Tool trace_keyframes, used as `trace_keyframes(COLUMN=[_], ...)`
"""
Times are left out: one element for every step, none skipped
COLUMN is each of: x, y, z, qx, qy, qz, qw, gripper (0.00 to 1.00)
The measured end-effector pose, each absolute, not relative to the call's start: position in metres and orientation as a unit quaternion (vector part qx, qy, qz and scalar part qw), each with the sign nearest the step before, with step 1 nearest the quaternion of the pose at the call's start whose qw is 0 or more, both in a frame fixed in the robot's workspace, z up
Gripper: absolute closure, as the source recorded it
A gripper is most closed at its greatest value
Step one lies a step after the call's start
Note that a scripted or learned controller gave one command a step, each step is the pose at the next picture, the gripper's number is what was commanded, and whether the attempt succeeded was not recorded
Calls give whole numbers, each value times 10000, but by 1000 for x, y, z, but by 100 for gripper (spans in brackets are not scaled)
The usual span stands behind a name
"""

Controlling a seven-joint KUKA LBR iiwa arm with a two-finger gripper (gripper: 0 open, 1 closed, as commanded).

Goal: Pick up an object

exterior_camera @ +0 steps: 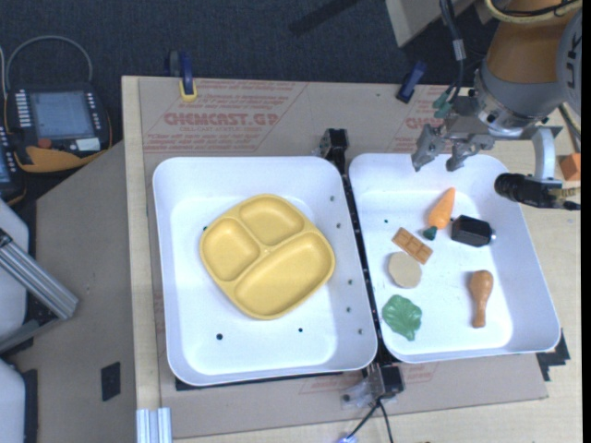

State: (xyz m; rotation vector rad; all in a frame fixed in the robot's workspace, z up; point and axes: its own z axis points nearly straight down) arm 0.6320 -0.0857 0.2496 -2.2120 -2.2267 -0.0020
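Orange in colour, a small carrot (442, 208) lies in the right bin (524, 332), tilted, just below and slightly right of the gripper (440, 158), which hangs above that bin's far edge with its two fingers spread and nothing between them. No part of the gripper touches the carrot; a strip of bare white bin floor separates them. Just right of the carrot sits a small black block (471, 232), close to its lower end. Left of and below the carrot lies a brown waffle-like piece (412, 245), and touching that piece's lower side is a round tan disc (404, 270). Nearer the camera lies a green leafy lump (403, 315), and to its right, well apart, a brown drumstick shape (479, 295) stands lengthwise. None of these things lies between the gripper and the carrot. The left bin (180, 340) holds a yellow divided plate (268, 255) with three compartments, set near its middle. Both bins rest on a cardboard sheet (277, 118) printed with red lettering. The arm's grey wrist and orange band are cut off by the top right corner, and the fine detail of the fingertips is hard to make out against the cardboard.
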Motion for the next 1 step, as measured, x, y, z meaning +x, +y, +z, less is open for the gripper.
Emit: trace_keyframes(x=[622], y=[-23], z=[239], qx=[-7049], qy=[-7093], qz=[1], qw=[21], gripper=[100])
